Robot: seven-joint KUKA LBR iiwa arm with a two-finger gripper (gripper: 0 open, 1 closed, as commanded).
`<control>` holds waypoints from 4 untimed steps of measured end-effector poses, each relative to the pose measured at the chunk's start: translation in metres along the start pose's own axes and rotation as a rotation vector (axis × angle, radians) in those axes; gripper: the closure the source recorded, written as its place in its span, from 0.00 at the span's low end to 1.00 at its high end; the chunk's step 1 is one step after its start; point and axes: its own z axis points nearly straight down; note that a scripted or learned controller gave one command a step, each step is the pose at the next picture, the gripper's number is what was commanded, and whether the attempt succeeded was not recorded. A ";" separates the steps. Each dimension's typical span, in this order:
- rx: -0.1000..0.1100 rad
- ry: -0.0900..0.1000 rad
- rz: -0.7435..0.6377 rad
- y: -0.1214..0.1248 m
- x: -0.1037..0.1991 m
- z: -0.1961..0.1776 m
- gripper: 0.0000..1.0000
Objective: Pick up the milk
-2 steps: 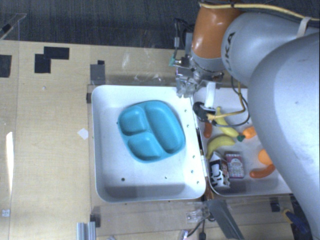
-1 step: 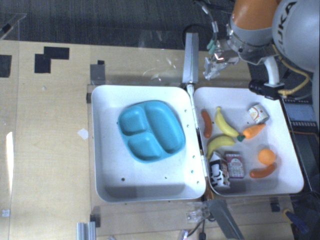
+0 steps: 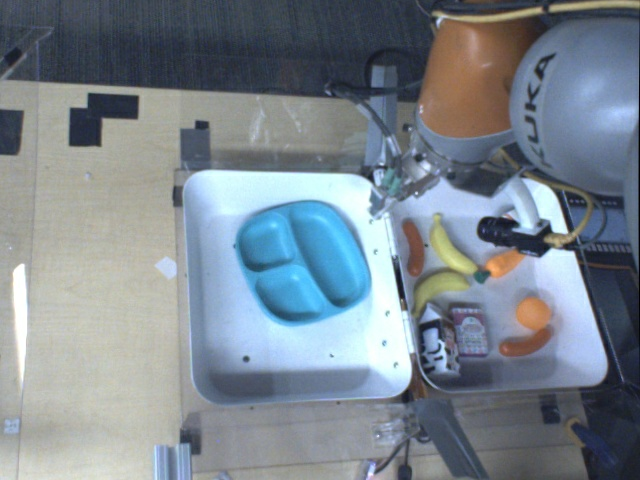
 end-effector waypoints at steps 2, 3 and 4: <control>-0.003 -0.006 -0.319 -0.049 -0.100 -0.102 1.00; 0.000 -0.001 -0.392 -0.059 -0.054 0.034 1.00; -0.003 -0.002 -0.596 -0.002 0.016 -0.119 1.00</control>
